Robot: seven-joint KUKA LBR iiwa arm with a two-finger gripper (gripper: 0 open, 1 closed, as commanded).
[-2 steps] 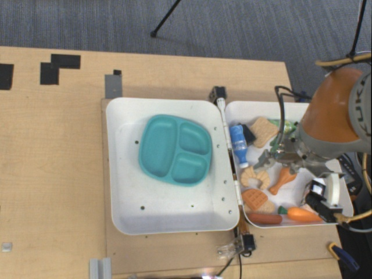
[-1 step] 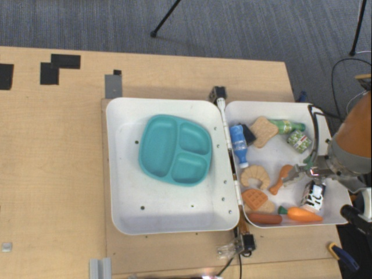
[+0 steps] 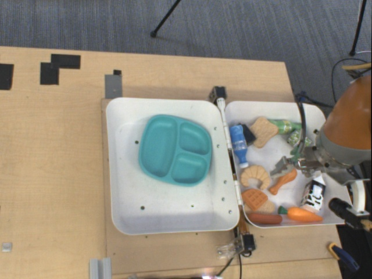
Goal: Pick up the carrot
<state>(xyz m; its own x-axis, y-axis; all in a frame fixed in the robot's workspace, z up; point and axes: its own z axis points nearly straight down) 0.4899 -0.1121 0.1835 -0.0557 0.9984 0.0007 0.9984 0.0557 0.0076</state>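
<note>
The likeliest slip is a grab of the wrong orange toy: a small orange piece lies just under the gripper, right of the croissant, and could be pinched instead. The fingers look spread, with nothing between them. The carrot lies apart from them, lower in the frame, against the right bin's bottom wall, beside the sausage

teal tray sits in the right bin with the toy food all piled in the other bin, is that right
Not quite. The camera view shows the teal tray in the left bin, not the right one. The toy food, including the croissant and the carrot, is piled in the right bin.
</note>
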